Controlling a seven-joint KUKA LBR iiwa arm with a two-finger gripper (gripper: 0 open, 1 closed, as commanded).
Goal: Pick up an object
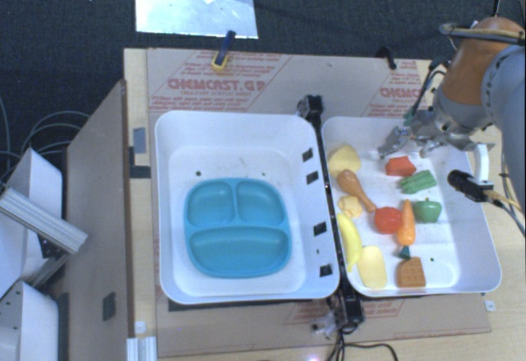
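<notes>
Left bin: blue divided plate occupies centre; open floor around it, widest along far wall. Right bin: toy food crowds left and middle, pieces touching or just beside one another; narrow gaps only. Open strip along right wall and far-left corner. Gripper hangs over far edge, apparently above red piece.

Dark carpet floor surrounds a wooden bench.

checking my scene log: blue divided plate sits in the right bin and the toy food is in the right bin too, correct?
Not quite: the camera view shows the blue divided plate in the left bin. The toy food is in the right bin, as you said.
</notes>
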